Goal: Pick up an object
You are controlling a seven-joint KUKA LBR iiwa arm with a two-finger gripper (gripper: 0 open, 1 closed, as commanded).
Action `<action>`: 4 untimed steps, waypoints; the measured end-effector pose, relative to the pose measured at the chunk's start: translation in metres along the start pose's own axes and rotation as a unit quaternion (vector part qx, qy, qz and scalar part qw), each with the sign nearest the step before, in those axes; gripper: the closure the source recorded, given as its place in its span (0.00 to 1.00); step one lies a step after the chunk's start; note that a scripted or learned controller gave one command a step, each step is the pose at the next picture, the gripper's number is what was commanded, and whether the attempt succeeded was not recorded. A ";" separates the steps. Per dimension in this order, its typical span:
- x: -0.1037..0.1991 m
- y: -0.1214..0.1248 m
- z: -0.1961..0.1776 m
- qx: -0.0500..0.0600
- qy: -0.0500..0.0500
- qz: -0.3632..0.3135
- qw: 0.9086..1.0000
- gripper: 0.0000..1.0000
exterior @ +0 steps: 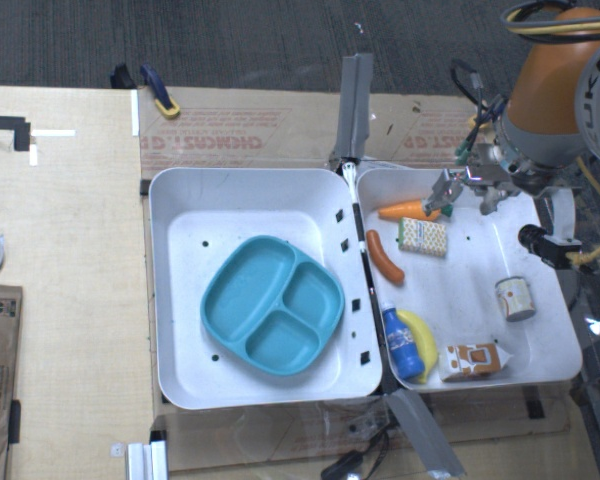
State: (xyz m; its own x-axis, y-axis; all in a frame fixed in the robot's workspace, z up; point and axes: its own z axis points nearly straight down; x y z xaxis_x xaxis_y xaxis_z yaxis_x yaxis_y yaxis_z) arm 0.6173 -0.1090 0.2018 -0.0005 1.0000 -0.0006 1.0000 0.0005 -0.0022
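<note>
My gripper (466, 196) hangs over the far part of the right bin (540, 373), its two fingers spread apart with nothing between them, so it is open. Its left finger (443, 192) is just right of an orange carrot (404, 209). Below the carrot lies a pale checkered packet (423, 237), and a red sausage (384, 256) rests by the bin's left wall. A small grey can (515, 298) sits at the right. Along the near edge are a blue bottle (402, 344), a banana (421, 338) and a brown-and-white carton (473, 361).
The left bin (180, 218) holds a blue divided plate (272, 304). A grey upright post (355, 108) stands at the far end of the wall between the bins. The arm's orange band (550, 78) and cables crowd the right bin's far right corner.
</note>
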 end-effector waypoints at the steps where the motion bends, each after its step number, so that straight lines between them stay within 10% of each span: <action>1: 0.031 -0.027 0.003 0.001 0.000 0.082 0.997 0.00; 2: -0.020 0.029 0.105 -0.005 -0.001 0.107 0.994 0.00; 3: -0.020 0.030 0.094 -0.007 -0.001 0.105 0.994 1.00; 4: 0.031 0.042 -0.045 -0.001 0.000 0.114 0.993 1.00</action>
State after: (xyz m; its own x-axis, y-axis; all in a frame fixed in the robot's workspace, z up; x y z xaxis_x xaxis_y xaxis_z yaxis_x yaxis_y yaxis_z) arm 0.6593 -0.0785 0.2472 0.2262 0.9741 -0.0016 0.9741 -0.2262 0.0008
